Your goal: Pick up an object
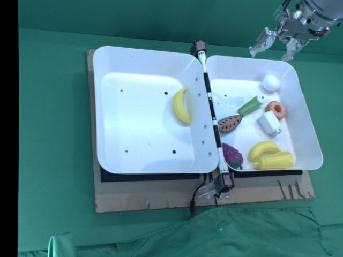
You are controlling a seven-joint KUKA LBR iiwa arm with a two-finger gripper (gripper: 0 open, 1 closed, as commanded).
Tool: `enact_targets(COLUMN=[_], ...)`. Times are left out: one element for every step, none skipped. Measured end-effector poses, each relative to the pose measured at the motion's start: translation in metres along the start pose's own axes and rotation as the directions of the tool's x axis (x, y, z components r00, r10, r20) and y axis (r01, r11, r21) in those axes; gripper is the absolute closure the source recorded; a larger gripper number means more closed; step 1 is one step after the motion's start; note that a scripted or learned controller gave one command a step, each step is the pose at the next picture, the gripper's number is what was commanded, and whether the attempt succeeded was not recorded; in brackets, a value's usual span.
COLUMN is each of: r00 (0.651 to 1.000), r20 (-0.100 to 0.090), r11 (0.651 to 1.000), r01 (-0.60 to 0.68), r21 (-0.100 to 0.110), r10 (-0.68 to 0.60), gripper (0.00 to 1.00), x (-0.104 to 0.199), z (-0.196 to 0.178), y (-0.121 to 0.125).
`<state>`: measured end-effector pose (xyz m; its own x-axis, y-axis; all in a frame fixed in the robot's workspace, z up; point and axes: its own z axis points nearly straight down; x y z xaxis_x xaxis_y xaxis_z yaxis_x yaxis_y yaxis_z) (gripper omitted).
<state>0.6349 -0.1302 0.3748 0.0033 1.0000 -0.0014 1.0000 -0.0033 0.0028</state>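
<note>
Though nothing is held yet, one banana (181, 106) lies by the left bin's (134, 63) right wall; the right bin (308, 138) holds eight toys, one banana (263, 149) among them, crowded along its right edge, so a descent there may nudge neighbours; the claw (274, 44), fingers apart, hangs above its far edge.

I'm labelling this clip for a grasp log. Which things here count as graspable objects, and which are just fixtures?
Graspable: banana in the left bin; white ball, donut, white block, grapes, corn in the right bin.
Fixtures: cardboard base, green cloth.
</note>
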Motion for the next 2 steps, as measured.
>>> enact_targets(r00=[1.000,1.000], r20=[0.000,0.000], r11=[1.000,1.000], r01=[0.000,-0.001], r21=[0.000,0.005], r10=[0.000,0.001], gripper=[0.00,0.00], x=[0.000,0.000], z=[0.000,0.058], y=[0.000,-0.006])
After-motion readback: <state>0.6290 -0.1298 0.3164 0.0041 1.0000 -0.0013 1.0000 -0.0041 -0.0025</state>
